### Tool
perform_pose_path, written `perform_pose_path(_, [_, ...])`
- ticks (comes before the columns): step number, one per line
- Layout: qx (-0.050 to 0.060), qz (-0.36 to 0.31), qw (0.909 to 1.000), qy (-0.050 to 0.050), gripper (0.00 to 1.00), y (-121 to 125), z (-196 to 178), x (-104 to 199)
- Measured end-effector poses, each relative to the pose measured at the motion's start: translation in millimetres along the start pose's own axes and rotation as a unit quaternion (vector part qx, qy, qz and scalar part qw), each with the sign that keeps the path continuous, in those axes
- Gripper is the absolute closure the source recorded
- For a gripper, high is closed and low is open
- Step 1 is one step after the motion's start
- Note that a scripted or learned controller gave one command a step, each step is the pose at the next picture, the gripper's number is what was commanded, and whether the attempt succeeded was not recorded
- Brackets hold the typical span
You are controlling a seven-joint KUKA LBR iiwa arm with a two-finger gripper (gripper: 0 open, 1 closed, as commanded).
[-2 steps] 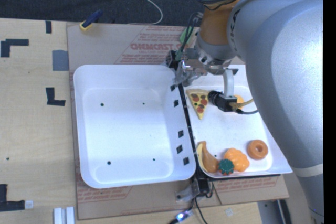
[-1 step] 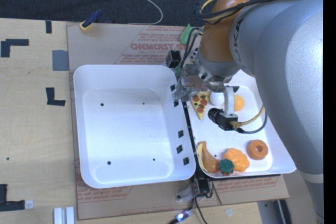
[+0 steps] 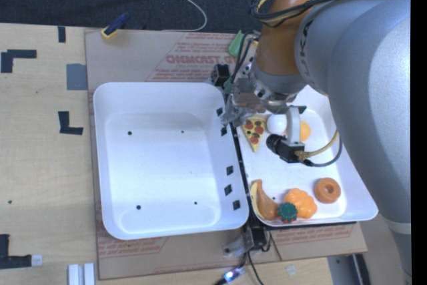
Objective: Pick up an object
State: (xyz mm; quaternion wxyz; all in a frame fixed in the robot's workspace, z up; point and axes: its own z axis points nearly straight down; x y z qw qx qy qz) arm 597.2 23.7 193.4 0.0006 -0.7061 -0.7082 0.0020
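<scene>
The right bin (image 3: 357, 207) holds several toy foods. A pizza slice (image 3: 253, 131) lies near its left wall, with a white egg (image 3: 275, 123) and a yellow piece (image 3: 304, 131) beside it. A brown donut (image 3: 327, 189), an orange fruit with a green stem (image 3: 297, 204) and an orange curved piece (image 3: 262, 203) sit at the front. My gripper (image 3: 229, 112) hangs low over the left wall of this bin, just left of the pizza slice. Nothing shows between its tips, and the wrist hides the bin's far part.
The left bin (image 3: 160, 163) lies beside the right one, and a dark rail (image 3: 233, 173) runs between them. A blue and yellow tool (image 3: 115, 25) lies on the bench behind. The large grey arm (image 3: 360, 57) covers the right side.
</scene>
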Motion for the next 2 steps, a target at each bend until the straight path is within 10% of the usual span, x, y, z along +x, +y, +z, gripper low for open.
perform_pose_path(1, [0.004,0.002,1.0000,0.001,1.00,-98.0,10.9,4.5])
perform_pose_path(2, [-0.010,0.001,0.9999,0.001,1.00,-78.7,-143.5,-19.2])
